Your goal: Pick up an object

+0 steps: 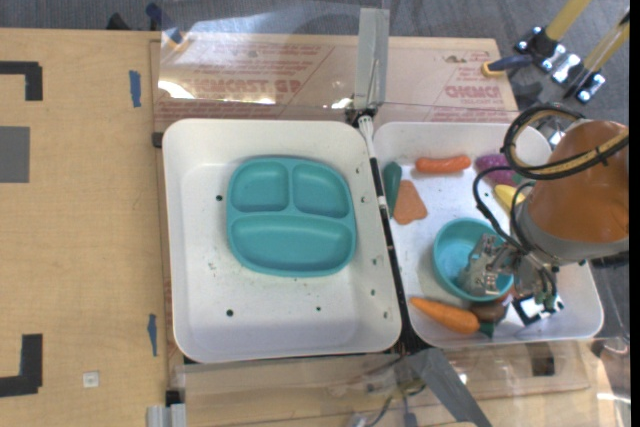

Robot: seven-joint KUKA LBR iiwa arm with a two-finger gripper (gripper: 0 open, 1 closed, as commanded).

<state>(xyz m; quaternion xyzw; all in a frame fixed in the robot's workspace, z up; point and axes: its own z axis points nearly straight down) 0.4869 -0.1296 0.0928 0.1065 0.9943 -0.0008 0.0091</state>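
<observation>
My gripper (487, 270) reaches down into the right bin (580, 320), right over a teal bowl (456, 250) near the bin's middle. An orange carrot (444, 315) lies just in front of the bowl by the front wall. An orange sausage-like piece (442, 164) lies at the back, an orange wedge (409, 203) and a dark green piece (391, 179) sit by the left wall. A purple item (491, 161) and a yellow one (505, 196) are partly hidden by the arm.
The left bin (190, 245) holds a teal divided plate (291, 215). The arm's orange band (580, 190) covers the right bin's right side. A clear panel and a grey post (371, 55) stand behind the bins. Black cables loop beside the wrist.
</observation>
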